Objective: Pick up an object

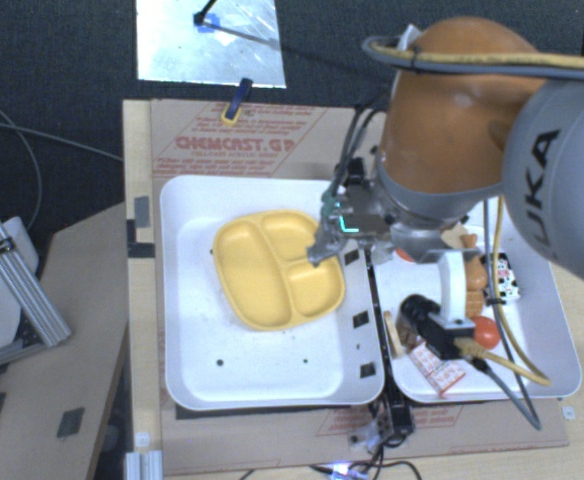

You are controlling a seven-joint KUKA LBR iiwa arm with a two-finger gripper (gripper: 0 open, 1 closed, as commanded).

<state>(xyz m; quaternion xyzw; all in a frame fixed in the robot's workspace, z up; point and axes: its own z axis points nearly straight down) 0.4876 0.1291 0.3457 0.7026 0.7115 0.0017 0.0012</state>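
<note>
I see my gripper (324, 248) at the right rim of the yellow divided plastic plate (277, 268) in the left white bin (187, 368); grip state unclear, nothing lifted yet

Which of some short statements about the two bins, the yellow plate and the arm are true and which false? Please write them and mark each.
1. The yellow divided plate lies in the left bin. True.
2. The plate has only one compartment. False: ridges split it into several.
3. The gripper is at the plate's right edge. True.
4. The right bin holds just one object. False: several small items lie in it.
5. The arm reaches in from the left. False: from the right.
</note>
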